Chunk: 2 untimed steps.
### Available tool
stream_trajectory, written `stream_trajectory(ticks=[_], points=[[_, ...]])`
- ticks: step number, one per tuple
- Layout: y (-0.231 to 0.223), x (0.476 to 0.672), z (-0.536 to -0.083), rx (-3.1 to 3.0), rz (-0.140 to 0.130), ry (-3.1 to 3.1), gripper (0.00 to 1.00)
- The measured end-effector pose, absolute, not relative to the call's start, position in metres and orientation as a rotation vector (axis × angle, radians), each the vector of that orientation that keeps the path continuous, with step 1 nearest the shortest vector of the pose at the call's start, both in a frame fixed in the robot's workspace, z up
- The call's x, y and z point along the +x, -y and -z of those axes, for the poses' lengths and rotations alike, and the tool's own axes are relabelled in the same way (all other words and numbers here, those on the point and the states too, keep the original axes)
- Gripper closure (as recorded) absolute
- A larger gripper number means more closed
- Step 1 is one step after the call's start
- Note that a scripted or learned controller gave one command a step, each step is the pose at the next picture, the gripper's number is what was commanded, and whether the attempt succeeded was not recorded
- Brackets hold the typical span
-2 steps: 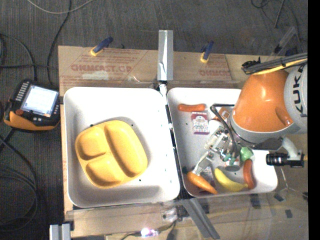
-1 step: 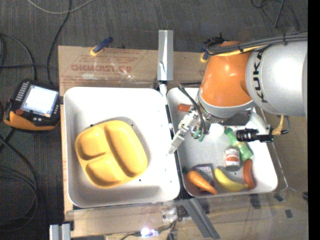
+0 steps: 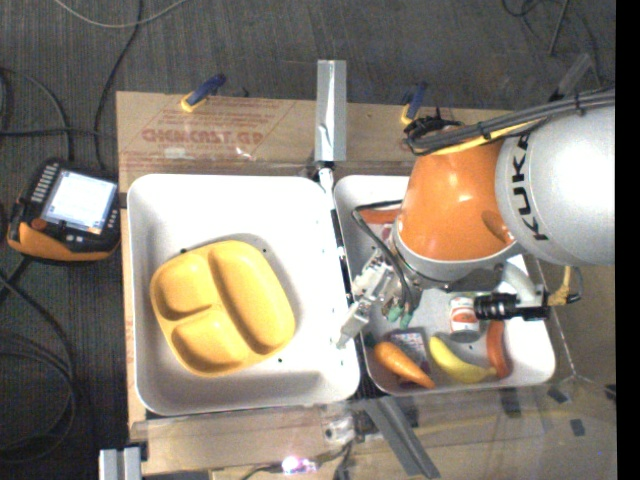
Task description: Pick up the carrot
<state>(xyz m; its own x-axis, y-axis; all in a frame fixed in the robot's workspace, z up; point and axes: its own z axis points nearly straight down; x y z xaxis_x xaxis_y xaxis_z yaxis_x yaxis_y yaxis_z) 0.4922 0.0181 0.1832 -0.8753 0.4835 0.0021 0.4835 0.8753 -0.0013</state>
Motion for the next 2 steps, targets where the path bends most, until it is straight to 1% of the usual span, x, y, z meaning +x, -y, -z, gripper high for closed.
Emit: stream_trajectory(ticks=[1, 2], points=[[0.019, 0.485, -0.272, 0.035, 0.001, 3.146, 0.0], [-0.015, 0.523, -0.206, -0.156, 0.003, 3.137, 0.0]])
